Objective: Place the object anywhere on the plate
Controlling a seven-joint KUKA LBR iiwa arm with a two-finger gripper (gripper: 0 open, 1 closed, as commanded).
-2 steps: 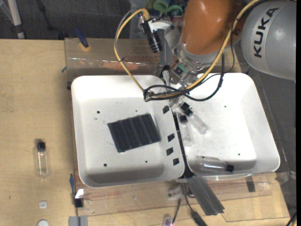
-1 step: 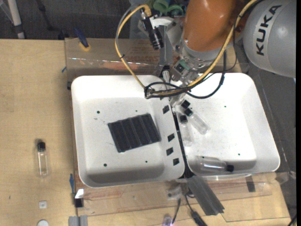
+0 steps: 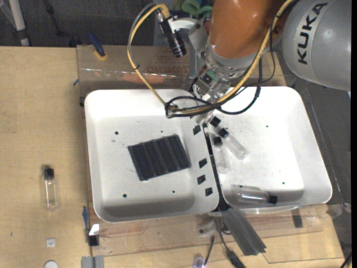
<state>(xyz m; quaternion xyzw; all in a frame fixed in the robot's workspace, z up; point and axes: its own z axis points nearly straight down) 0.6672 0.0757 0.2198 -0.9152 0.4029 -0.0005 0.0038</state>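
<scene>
Lies in the right bin (image 3: 290,127), near its left wall: a small clear vial (image 3: 233,146) with a dark cap, on its side, just below the gripper (image 3: 218,126). Probably the thing to move, being nearest the tool; cannot be sure, since a second vial (image 3: 254,194) rests against the same bin's front wall and a third (image 3: 50,187) lies on the worktop (image 3: 33,121), well apart from both bins. Looks light and rigid, likely glass or hard plastic, so smooth, slippery and prone to roll or shoot out of a pinch. Best taken across the middle of the barrel, square to its long axis, with gentle force in case of glass; the cap end offers less length to hold. Should sit safely on the plate (image 3: 159,156), a dark ribbed slab lying flat in the left bin (image 3: 111,116), where the grooves may stop rolling if set down along them. Hard to read at the tool end: dark small parts merge with looping cables (image 3: 184,106) and with the vial's cap, so cannot tell whether the gripper is open or closed, nor whether touching the vial or merely above it. Blends into the white floor, that clear barrel, leaving its outline faint. Hidden behind the orange wrist (image 3: 240,15): the back rim between the bins. Unclear too: any contents in the vials.
</scene>
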